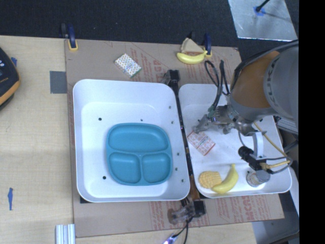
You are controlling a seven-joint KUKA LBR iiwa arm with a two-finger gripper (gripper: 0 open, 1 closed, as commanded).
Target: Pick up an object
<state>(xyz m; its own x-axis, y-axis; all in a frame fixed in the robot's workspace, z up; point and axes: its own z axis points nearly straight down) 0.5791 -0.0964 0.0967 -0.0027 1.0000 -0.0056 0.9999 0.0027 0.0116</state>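
Note:
In the right bin (195,93) lie a small red-and-white packet (201,143), a yellow banana (227,180), a round tan cracker (209,178) and a small grey round piece (257,177). My gripper (204,125) reaches in from the right and hangs low over the bin's left-middle, just above and beside the packet's upper edge. Nothing can be seen held in it. The arm's orange band (251,85) and grey body cover the bin's right side.
The left bin (86,95) holds a blue divided plate (138,153). Behind the bins on the cardboard lie a second banana (191,58) with a sandwich wedge (192,46) and a patterned packet (127,64). Black cables (219,80) trail along the arm.

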